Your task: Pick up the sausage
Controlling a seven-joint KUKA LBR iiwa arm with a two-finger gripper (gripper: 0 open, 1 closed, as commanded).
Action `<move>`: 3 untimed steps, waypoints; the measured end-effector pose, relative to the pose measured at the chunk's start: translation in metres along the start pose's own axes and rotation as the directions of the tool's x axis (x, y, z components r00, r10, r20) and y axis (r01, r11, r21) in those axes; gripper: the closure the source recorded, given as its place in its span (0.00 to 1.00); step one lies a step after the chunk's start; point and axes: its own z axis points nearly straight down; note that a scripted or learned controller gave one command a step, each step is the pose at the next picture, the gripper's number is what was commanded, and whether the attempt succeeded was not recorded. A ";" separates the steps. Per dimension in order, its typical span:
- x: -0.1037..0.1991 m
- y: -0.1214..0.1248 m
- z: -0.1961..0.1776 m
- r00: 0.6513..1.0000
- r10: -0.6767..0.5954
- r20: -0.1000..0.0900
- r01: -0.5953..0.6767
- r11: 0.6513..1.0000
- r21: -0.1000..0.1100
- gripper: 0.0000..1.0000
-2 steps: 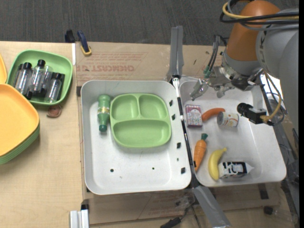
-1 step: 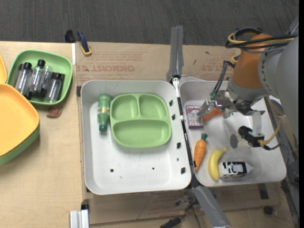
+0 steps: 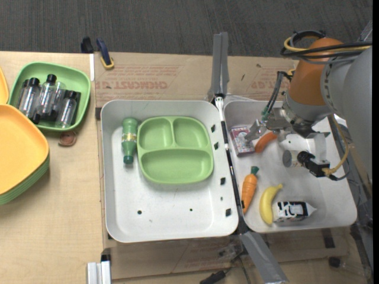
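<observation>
Looking down on the worktop [image 3: 59, 229], we see the two white bins side by side: the left bin [image 3: 172, 218] holds a green divided plate [image 3: 175, 149] with a green bottle [image 3: 129, 139] lying just beside the plate's left edge, and the right bin [image 3: 331, 209] holds the food items. The sausage [image 3: 265, 141], orange-red and tilted, lies in the upper part of the right bin, just beside a small pink-and-white packet [image 3: 241, 139] near the bin's left wall. The gripper [image 3: 265, 134] sits directly over the sausage, reaching in from the grey arm [image 3: 349, 78] with its orange band [image 3: 309, 78]. Its metal fingers [image 3: 258, 129] stand to either side of the sausage's upper end and appear to pinch it, though we cannot tell whether the sausage is lifted off the bin floor.

Lower in the same bin, a toy carrot [image 3: 249, 186] lies near the left wall, a banana [image 3: 269, 202] just to its right, and a small black-and-white carton [image 3: 293, 210] touching the banana.

On the worktop to the left, a green tray [image 3: 80, 84] carries several small dark-capped bottles [image 3: 47, 99], and a stack of yellow plates [image 3: 21, 152] sits at the edge.
</observation>
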 end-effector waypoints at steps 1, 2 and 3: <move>0.001 0.001 -0.010 1.000 -0.005 0.000 0.005 1.000 -0.003 1.00; 0.005 -0.015 -0.006 1.000 0.004 0.004 -0.004 1.000 -0.018 1.00; 0.007 -0.022 -0.006 1.000 0.025 0.003 -0.025 1.000 -0.019 1.00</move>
